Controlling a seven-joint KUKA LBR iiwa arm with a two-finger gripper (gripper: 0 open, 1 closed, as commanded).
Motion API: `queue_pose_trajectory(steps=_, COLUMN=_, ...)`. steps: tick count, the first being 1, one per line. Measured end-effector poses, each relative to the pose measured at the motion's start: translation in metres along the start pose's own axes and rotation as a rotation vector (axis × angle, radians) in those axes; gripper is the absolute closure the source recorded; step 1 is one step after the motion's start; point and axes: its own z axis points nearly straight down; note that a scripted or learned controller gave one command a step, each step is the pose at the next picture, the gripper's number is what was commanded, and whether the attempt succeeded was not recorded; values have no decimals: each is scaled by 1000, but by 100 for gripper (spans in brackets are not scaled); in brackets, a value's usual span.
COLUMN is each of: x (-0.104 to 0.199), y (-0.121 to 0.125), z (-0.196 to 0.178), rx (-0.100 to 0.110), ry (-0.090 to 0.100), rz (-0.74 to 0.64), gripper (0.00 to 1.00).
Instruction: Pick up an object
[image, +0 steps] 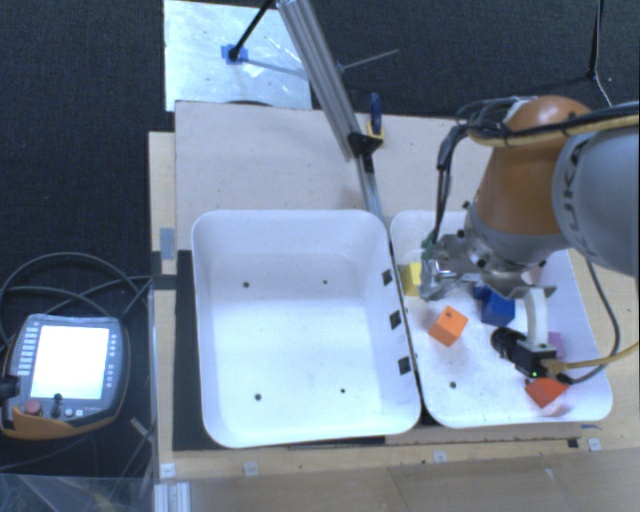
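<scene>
Hovering over the glossy white right bin (590, 400), the metallic gripper (437, 280), grip state unclear, nears an orange cube (448, 326).

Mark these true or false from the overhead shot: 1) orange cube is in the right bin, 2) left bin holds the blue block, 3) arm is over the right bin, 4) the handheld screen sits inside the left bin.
1) The orange cube lies in the right bin. True.
2) The left bin holds the blue block. False: the blue block is in the right bin, under the arm's wrist.
3) The arm is over the right bin. True.
4) The handheld screen sits inside the left bin. False: it lies outside, to the left of the bench.
</scene>
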Motion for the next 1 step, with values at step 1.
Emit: queue_pose_trajectory(steps=1, x=50, y=14, z=-9, rx=-2, ry=1, rz=-2, gripper=100)
